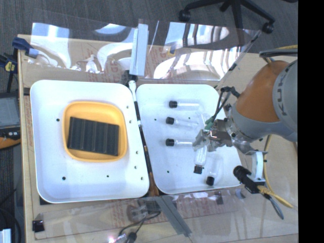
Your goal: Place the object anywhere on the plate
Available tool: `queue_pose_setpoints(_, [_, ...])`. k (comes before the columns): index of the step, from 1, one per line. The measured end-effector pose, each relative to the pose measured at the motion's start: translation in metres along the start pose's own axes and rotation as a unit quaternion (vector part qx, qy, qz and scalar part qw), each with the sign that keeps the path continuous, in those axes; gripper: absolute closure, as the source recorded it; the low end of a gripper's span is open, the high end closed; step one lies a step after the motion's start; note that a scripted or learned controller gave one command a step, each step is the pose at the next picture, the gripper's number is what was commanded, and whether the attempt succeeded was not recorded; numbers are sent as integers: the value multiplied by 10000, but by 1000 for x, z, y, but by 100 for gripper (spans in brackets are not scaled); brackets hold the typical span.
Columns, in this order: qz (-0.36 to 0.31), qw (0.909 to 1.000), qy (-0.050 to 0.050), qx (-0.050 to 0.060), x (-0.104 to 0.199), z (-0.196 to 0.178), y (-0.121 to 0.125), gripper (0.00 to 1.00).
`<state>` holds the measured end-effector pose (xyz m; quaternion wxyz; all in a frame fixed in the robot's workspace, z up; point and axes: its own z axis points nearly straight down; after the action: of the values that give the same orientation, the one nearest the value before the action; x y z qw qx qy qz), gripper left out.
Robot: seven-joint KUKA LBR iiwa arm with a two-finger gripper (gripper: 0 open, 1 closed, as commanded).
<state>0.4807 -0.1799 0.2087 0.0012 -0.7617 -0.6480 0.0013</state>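
Note:
Several clear vials with black caps lie in the right bin (158,173). Three lie in a column on its left half, with caps at the top (172,104), middle (170,120) and lower (169,142) spots. Two more vials (200,161) (211,176) lie toward the near right corner. My gripper (206,139) hovers over the right side of this bin, just above and beside the vial with its cap at the near end. A yellow plate (93,108) carrying a black ridged insert (94,135) sits in the middle of the left bin (45,135).
A raised divider (140,135) separates the two bins. A clear upright panel (139,47) stands behind them at the far edge. The grey and orange arm (263,105) overhangs the right bin's right edge. Tools and cables lie off the bench at far left.

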Motion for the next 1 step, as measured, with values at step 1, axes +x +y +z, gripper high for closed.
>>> queue_pose_setpoints(1, [-1037, 9946, 8, 9, 71, 59, -16, 100])
